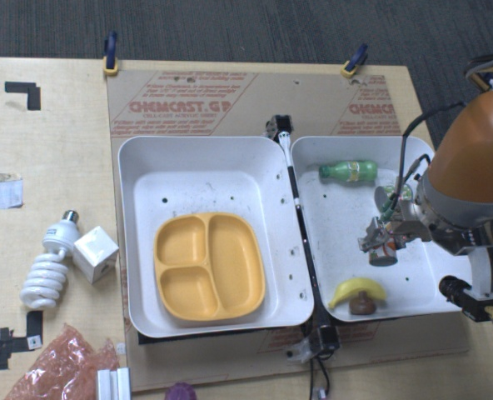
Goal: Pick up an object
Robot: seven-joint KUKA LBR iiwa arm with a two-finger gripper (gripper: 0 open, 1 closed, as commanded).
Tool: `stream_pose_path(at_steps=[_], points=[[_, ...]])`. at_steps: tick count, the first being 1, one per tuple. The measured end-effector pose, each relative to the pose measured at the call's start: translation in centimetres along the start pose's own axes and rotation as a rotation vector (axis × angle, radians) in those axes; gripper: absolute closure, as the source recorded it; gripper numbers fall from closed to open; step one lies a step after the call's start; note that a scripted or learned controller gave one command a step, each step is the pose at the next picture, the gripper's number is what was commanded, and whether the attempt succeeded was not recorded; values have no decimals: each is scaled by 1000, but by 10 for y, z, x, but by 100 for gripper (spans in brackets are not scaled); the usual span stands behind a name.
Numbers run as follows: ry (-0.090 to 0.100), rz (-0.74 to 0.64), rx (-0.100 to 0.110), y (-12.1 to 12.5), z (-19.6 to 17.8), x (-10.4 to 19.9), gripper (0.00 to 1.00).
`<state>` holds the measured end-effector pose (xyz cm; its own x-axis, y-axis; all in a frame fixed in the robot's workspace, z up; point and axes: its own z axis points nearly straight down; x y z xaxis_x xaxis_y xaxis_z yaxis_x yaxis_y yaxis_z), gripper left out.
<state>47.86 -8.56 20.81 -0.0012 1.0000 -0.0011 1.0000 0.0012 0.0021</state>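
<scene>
In the right bin [421,294], a green bottle [348,172] lies on its side near the far wall. A yellow banana [357,289] rests at the near wall with a small brown object [363,304] against it. My gripper [382,246] hangs low over the middle of this bin, between the bottle and the banana. A small dark, reddish thing [384,255] sits right at its tip; whether it is held is unclear. The orange band of the arm [475,152] covers the bin's right side.
The left bin [138,223] holds a yellow divided plate [209,267]. On the bench left of the bins lie a spiral light bulb [47,265], a white cube [96,252] and a red mesh bag [59,365]. A black rail [295,198] separates the bins.
</scene>
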Motion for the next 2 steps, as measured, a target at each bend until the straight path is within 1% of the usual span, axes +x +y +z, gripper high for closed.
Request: stream_pose_path(at_steps=[1, 2], points=[[0, -1, -1, 0, -7, 32, 100], [1, 3, 3, -1, 16, 14, 100]])
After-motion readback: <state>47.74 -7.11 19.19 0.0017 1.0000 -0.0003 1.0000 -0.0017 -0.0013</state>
